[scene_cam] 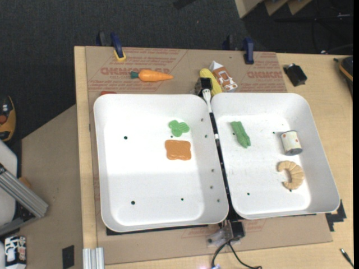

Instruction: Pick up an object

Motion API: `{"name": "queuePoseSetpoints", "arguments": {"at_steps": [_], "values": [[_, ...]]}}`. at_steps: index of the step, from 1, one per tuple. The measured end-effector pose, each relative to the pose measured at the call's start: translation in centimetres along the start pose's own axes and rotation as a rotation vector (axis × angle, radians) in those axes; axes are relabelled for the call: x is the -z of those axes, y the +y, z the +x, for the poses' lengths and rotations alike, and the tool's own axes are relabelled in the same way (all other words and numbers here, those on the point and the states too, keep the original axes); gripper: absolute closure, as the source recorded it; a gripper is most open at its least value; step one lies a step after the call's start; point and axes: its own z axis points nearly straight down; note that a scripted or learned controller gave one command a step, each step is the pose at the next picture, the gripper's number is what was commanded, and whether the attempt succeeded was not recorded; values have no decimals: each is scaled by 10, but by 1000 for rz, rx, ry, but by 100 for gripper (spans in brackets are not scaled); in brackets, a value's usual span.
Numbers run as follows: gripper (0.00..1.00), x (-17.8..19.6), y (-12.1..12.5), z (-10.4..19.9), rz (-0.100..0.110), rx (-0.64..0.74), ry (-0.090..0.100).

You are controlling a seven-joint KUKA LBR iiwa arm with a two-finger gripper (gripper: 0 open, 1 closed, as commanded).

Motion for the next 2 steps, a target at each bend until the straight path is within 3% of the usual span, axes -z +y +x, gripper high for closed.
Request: {"name": "queuePoseSetpoints", "arguments": {"at_steps": [1, 2], "values": [[100, -2, 65, -57, -4, -7, -7], [100, -2, 130, -69, -5, -1, -6]]}}
